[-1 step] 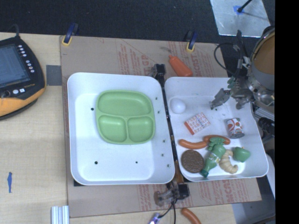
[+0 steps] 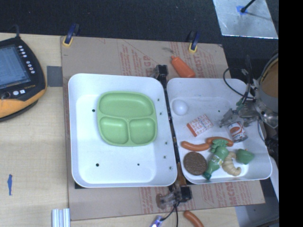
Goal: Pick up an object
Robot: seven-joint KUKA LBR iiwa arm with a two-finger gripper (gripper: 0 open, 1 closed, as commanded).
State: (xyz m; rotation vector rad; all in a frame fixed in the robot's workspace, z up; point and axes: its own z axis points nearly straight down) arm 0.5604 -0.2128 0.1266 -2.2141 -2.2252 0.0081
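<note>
The right bin (image 2: 208,91) holds several small items: a white ball (image 2: 180,107), a red-and-white box (image 2: 199,124), a small tin can (image 2: 238,132), a sausage (image 2: 195,145), a carrot (image 2: 218,140), a green bottle (image 2: 215,157), a brown cookie (image 2: 194,162), a beige pastry (image 2: 230,164) and a green pepper (image 2: 245,155). My gripper (image 2: 236,117) hangs over the bin's right side, just above and behind the can. Its fingers are spread open with nothing between them.
The left bin (image 2: 85,164) carries a green divided plate (image 2: 127,117). An orange toy (image 2: 182,67) lies on the cardboard behind the bins and another (image 2: 194,217) lies in front. A teach pendant (image 2: 16,79) rests at the far left. Cables trail by the arm (image 2: 267,86).
</note>
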